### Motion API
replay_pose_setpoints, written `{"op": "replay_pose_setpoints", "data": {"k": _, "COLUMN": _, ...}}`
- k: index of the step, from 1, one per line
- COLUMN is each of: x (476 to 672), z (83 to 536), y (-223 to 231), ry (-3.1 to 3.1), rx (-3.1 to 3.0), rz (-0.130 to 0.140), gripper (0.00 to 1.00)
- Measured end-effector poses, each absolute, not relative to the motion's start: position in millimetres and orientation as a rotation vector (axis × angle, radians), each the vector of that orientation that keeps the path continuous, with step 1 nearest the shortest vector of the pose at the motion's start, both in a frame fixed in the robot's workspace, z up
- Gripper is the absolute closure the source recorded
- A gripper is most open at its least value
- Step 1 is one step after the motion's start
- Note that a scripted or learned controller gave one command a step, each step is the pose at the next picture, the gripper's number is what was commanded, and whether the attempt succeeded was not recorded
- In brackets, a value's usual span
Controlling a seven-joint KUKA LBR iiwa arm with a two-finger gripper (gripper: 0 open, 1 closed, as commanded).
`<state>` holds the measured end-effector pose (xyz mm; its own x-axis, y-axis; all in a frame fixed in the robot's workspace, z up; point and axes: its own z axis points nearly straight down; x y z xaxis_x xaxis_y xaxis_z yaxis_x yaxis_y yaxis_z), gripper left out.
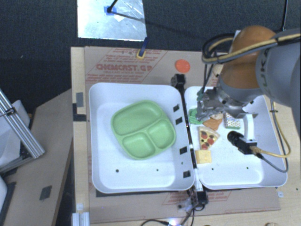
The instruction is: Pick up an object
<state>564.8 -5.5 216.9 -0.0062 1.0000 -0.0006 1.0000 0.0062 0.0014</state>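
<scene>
The gripper (pixel 205 108) hangs low over the back left part of the right bin (pixel 235 179), and its bulk hides its tip, so it cannot be told whether it is open or closed, or whether it holds anything. A green piece (pixel 193 114) peeks out at its left side, partly covered. An orange-brown piece (pixel 214 123) sits just below the gripper, its upper edge hidden. A small patterned tile (pixel 232 122) lies just beside it on the right, too small to read.

In front of these, a pizza slice (pixel 208 137) lies in plain sight, and a yellow block (pixel 203 157) rests near the bin's left wall.

The left bin (pixel 101 173) holds a green plate (pixel 143 131) with three compartments, set at a slant near its middle. Both bins rest on a cardboard sheet (pixel 122 62) on the bench, with an orange disc (pixel 182 66) on the cardboard behind them. Farther back, a shiny sheet (pixel 112 14) lies on a dark floor. A metal frame (pixel 19 131) is cut off at the left edge.

Bare white floor shows across the front and right of the right bin, and all around the plate in the left bin.
</scene>
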Motion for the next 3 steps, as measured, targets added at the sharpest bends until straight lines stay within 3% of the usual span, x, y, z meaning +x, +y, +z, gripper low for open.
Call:
{"op": "replay_pose_setpoints", "data": {"k": 1, "x": 553.4, "z": 233.5, "y": -3.7, "ry": 2.227, "rx": 2.214, "rz": 0.003, "gripper": 1.00}}
{"op": "replay_pose_setpoints", "data": {"k": 2, "x": 551.5, "z": 218.1, "y": -1.8, "ry": 2.223, "rx": 2.219, "rz": 0.000, "gripper": 1.00}}
{"op": "replay_pose_setpoints", "data": {"k": 3, "x": 559.5, "z": 214.6, "y": -8.7, "ry": 2.221, "rx": 2.220, "rz": 0.002, "gripper": 1.00}}
